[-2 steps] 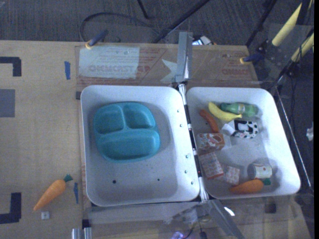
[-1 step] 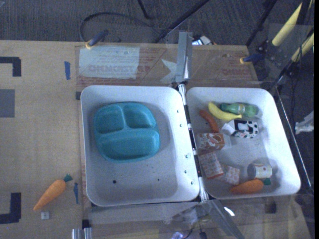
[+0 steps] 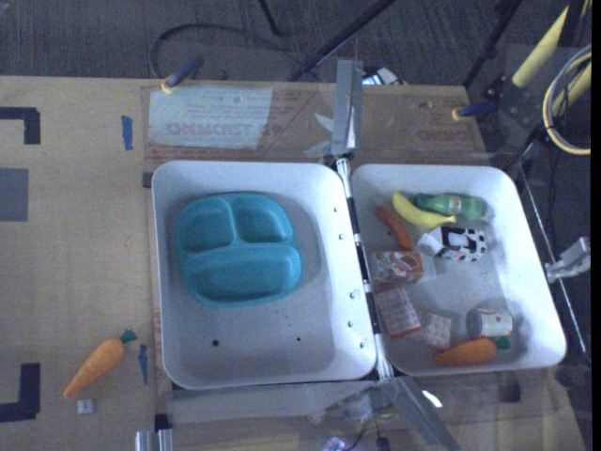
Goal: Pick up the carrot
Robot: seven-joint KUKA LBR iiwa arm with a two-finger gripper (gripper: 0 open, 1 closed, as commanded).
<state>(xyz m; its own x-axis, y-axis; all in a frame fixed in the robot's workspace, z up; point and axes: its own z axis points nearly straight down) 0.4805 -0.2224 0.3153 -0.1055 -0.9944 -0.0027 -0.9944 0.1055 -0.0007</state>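
Overhead, two shallow white bins are seen side by side on a brown worktop [image 3: 66, 271], photographed at a slant from above. One carrot [image 3: 467, 351] is laid flat along the near wall of the right bin [image 3: 531, 242], its green top pointed right and just beside a small pale cup [image 3: 490, 322] tipped on its side. A second carrot [image 3: 94, 365] is found outside the bins, on the worktop near the left bin's [image 3: 164, 280] near-left corner, with its green top angled up and to the right.

The left bin is occupied by a teal divided plate [image 3: 239, 247], set toward the far side. Across the right bin several play-food items are scattered: a yellow banana [image 3: 418, 212] is touched by a green bottle [image 3: 451, 203] at the far end, and a black-and-white carton [image 3: 463, 242] is placed just below them. A slim orange-red piece [image 3: 394, 226], possibly a chilli or sausage though the blur leaves this uncertain, is positioned to the banana's left. Three small printed packets [image 3: 399, 310] are grouped near the dividing wall between the bins.

A pale printed sheet [image 3: 211, 125] is fixed to the worktop behind the left bin, and strips of blue tape [image 3: 127, 132] are stuck to its left.
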